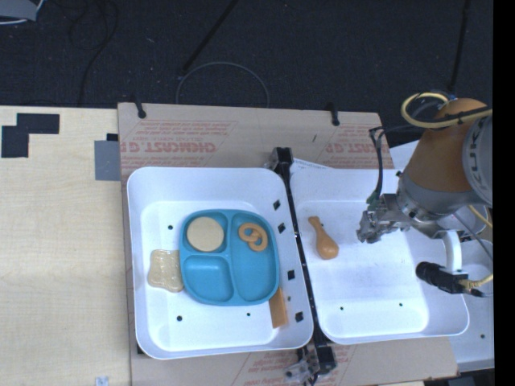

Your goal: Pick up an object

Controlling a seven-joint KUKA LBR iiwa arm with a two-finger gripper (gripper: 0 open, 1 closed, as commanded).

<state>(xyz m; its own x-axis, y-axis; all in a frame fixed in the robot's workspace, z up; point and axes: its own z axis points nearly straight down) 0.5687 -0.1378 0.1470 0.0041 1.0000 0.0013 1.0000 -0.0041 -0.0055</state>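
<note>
My claw (372, 230) hangs in the right bin (386, 316), at the middle right of the frame, with my grey arm (438, 171) and its orange band coming in from the right edge above it. The view is too small and dark there for me to tell how my claw stands, and nothing shows gripped in it. Just left of my claw, apart from it, a tan drumstick (323, 238) lies on the bin floor. Its long axis runs at a slant: the thin end points to the upper left, the thick round end to the lower right.

In the left bin (153, 191) a blue tray (229, 284) sits with a round cracker (204, 233) in its upper left compartment and a pretzel (254, 236) in its upper right one. A pale slice of bread (164, 270) lies touching the tray's left edge, and a brown stick (278, 308) lies by its lower right corner
</note>
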